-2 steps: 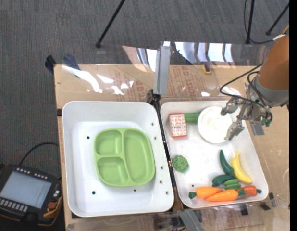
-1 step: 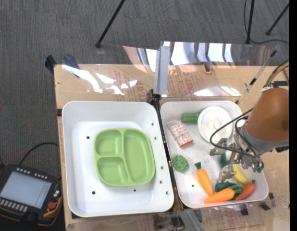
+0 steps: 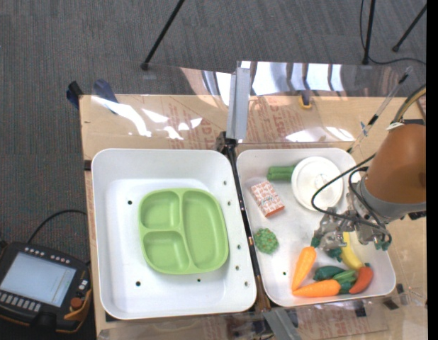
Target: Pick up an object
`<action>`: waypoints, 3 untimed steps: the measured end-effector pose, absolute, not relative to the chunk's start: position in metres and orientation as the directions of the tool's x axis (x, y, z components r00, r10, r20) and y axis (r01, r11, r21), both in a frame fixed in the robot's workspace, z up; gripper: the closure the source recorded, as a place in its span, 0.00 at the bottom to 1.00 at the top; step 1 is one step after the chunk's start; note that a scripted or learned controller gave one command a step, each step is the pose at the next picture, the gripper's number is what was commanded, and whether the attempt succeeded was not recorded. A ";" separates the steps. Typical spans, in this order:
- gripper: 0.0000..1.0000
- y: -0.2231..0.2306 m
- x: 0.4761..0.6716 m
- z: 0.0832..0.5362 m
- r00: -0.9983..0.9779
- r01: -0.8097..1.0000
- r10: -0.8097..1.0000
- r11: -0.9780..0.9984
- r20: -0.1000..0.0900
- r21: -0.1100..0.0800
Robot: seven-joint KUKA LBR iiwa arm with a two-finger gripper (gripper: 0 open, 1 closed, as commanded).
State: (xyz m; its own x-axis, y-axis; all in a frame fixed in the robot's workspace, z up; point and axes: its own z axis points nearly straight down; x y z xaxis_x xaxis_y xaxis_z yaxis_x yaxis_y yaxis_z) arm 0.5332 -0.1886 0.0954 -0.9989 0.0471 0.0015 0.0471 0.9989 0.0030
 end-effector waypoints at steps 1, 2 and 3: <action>0.00 -0.188 0.533 0.095 -0.999 0.046 0.046 0.999 0.002 0.003; 0.00 -0.157 0.493 0.089 -0.999 0.045 0.045 0.999 -0.010 0.001; 0.00 -0.082 0.487 0.089 -0.985 0.170 0.170 0.985 -0.013 0.002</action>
State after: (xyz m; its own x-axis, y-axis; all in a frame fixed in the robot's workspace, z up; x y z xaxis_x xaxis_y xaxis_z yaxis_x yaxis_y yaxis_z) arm 0.4872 -0.0817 0.0894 -0.9854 0.1700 -0.0135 0.1699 0.9855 0.0020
